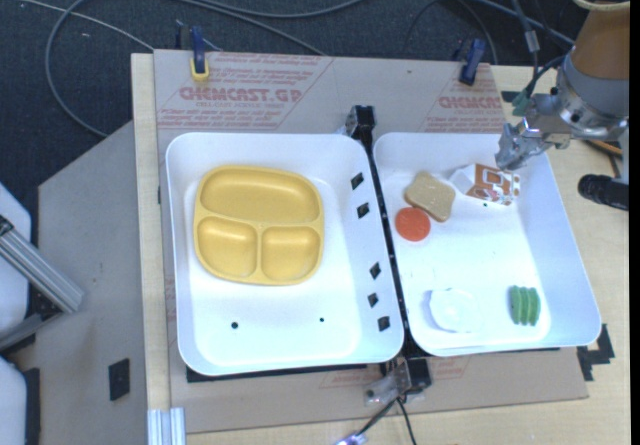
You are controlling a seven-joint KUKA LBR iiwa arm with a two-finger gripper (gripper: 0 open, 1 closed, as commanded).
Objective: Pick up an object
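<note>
The white disc [453, 309] and green piece [523, 304] are left near, while the gripper [513, 155], its fingers' state impossible to tell, should be lowered squarely onto the orange-and-white packet [493, 184].

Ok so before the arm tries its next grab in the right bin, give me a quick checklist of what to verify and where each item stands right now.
1. Gripper is over the right bin: ok, it sits at the bin's upper right.
2. A target lies near it: ok, the orange and white packet is just below and left of the gripper.
3. Something is held between the fingers: cannot tell, the view is too small there.
4. Target is free of neighbours: ok, the bread slice lies apart to its left.
5. Other objects stay clear of the approach: ok, the orange disc, white lid and green piece lie lower in the bin.
</note>
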